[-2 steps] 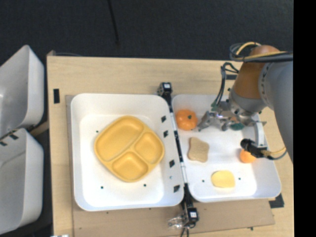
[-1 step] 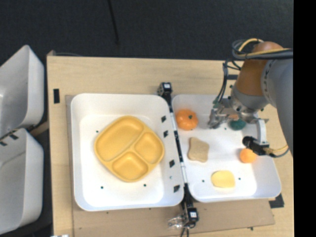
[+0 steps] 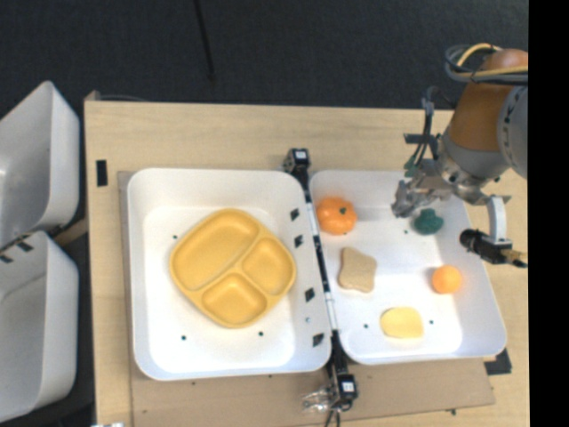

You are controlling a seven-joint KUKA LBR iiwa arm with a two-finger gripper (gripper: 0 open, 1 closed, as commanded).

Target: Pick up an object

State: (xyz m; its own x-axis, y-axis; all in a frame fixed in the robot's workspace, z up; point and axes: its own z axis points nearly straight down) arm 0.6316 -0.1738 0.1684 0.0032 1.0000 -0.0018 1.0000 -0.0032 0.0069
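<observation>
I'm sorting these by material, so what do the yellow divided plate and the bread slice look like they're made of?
The yellow divided plate looks like moulded plastic: one even colour, smooth rounded compartments, a soft sheen. The bread slice is probably toy foam or plastic, matte tan with a darker crust edge; the view leaves it open.

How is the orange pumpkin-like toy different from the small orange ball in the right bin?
The pumpkin toy has a green stem on top; the orange ball is plain. The pumpkin toy looks larger than the ball. The pumpkin toy lies near the right bin's left wall, at the back; the ball lies near its right wall, further forward. Both are orange, roundish, and apart from the gripper.
</observation>
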